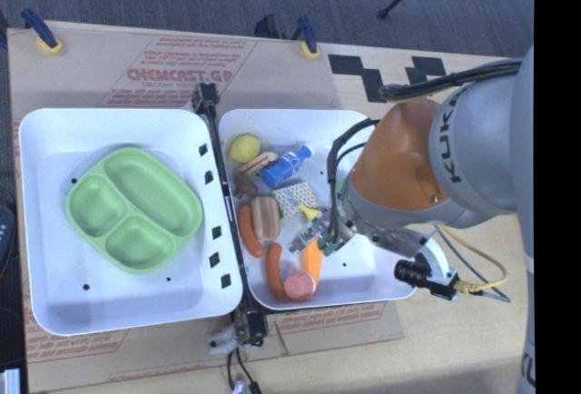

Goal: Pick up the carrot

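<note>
The carrot [311,265], short and orange, lies in the right bin [381,279] near its front wall, with its narrow end pointing away from the front. My gripper [311,242] is down in that bin directly over the carrot's upper end. Its dark fingers stand open, one on each side of that end. The carrot rests on the bin floor beside a pink ball [298,286]. The arm's orange band [399,170] hangs above the bin's right half and hides the floor there.
The right bin also holds two red sausages [250,231] [274,267], a bread roll [265,217], a lemon [243,148], a blue bottle [286,165] and a patterned packet [298,199]. A green divided plate [134,207] lies in the left bin [54,292].
</note>
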Motion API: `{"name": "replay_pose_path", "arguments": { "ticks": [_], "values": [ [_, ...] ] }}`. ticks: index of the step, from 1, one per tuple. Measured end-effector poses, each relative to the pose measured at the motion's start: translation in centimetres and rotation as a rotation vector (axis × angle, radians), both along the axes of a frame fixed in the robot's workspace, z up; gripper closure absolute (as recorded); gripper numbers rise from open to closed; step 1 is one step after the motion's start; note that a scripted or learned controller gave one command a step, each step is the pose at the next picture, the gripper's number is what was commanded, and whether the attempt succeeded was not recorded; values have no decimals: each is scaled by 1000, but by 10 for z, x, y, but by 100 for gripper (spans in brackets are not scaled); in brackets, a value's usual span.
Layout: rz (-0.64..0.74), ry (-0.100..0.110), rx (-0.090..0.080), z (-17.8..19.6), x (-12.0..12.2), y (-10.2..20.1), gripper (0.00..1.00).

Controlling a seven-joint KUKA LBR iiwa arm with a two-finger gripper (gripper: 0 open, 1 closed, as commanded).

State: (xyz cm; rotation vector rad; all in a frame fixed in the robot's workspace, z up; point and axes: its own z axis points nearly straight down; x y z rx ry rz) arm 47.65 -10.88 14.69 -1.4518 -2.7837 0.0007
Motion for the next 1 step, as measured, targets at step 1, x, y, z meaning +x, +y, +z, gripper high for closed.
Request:
{"name": "replay_pose_path", "arguments": {
  "ticks": [1],
  "values": [
    [-383, 0, -1, 64, 0, 23, 100]
  ]
}}
